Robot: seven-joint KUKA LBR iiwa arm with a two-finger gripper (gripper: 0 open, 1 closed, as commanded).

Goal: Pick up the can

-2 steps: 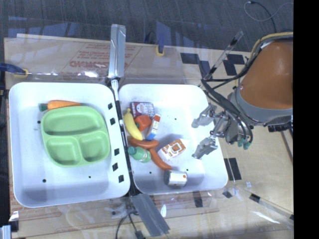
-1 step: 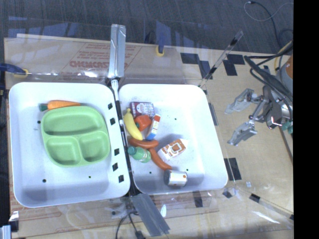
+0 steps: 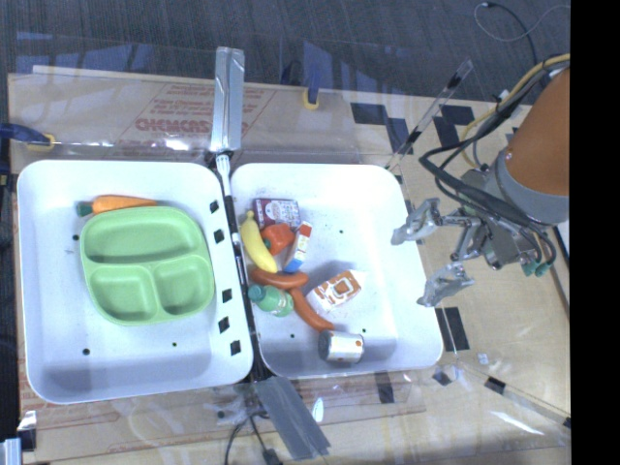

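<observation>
The claw (image 3: 427, 258) hangs wide open with nothing in it, just past the right bin's (image 3: 387, 187) rim at 3 o'clock. The can (image 3: 343, 347) lies on its side in that bin, at 7 o'clock from the claw, near the front wall, just below an orange hot dog (image 3: 312, 310).

You find the can (image 3: 342, 347) near the front wall of the right bin (image 3: 387, 187), with bare floor on its right side. On its left and behind it, the orange sausage (image 3: 295, 294) and the small carton (image 3: 338, 290) stand close together.
</observation>
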